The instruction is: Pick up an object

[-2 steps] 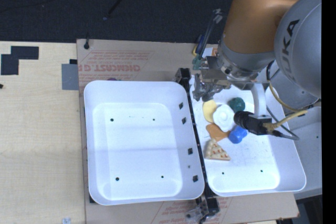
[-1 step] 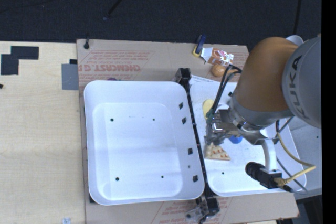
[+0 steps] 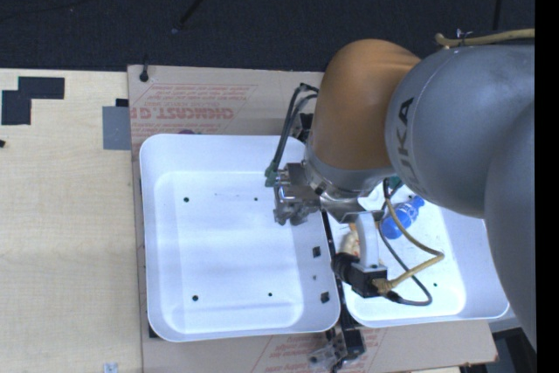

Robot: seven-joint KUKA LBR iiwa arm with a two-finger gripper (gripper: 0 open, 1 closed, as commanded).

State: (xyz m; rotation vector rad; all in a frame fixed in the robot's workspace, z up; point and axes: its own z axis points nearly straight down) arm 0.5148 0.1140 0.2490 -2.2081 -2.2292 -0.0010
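The desk point(image 3: 61, 214) carries two white bins. The left bin point(image 3: 218, 249) shows only a few small dark specks on its floor. The claw point(image 3: 288, 205) hangs over that bin's right side, near the shared wall; whether it is open or closed cannot be told. The right bin point(image 3: 472, 275) lies largely under the arm point(image 3: 454, 135). A blue object point(image 3: 400, 218) rests there, right of the claw, its long axis hidden. Judgement: the claw must travel rightward across the wall.
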